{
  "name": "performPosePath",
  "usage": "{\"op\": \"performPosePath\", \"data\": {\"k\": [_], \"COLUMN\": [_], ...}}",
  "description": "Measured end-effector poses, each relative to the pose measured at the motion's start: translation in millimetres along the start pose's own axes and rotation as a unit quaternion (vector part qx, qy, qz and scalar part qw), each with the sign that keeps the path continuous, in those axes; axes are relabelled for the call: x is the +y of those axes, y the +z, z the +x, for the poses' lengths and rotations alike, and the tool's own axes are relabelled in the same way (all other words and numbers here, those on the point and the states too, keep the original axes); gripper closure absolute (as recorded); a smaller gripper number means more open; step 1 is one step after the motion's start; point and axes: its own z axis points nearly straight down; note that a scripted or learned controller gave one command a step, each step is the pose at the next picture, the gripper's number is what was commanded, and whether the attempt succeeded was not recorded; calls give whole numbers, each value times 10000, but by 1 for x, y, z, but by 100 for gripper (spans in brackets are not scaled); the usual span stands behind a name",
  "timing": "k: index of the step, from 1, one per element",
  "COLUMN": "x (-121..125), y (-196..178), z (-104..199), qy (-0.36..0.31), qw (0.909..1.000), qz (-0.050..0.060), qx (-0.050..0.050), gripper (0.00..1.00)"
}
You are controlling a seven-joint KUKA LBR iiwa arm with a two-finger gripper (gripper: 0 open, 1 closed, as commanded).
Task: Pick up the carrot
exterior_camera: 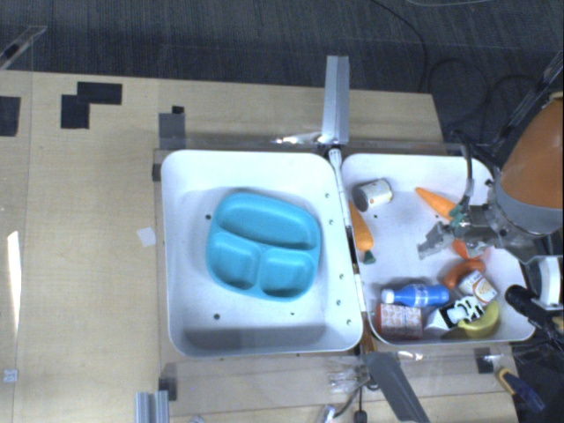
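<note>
On the worktop [88, 263], the carrot [435, 201] is not yet lifted — the tool [438, 239] is seen spread beside it.

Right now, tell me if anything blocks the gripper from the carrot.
Nothing visible does. The gripper hangs in the right bin, and the carrot lies just up and beside it on bare bin floor. The small can sits off to the side, apart from both.

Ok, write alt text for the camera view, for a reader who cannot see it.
The gripper hangs over the right bin, between one carrot near the far wall and another carrot against the divider. A blue divided tray lies in the left bin.
</note>
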Motion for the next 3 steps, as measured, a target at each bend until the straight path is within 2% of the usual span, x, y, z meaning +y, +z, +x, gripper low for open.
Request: {"op": "performPosePath", "data": {"k": [1, 2, 3], "x": [-6, 56, 108], "y": [-11, 25, 102], "z": [-7, -36, -62], "qy": [-544, -126, -953], "qw": [9985, 9999, 9955], "qz": [-16, -8, -15], "qx": [-6, -3, -9], "gripper": [0, 0, 0]}}
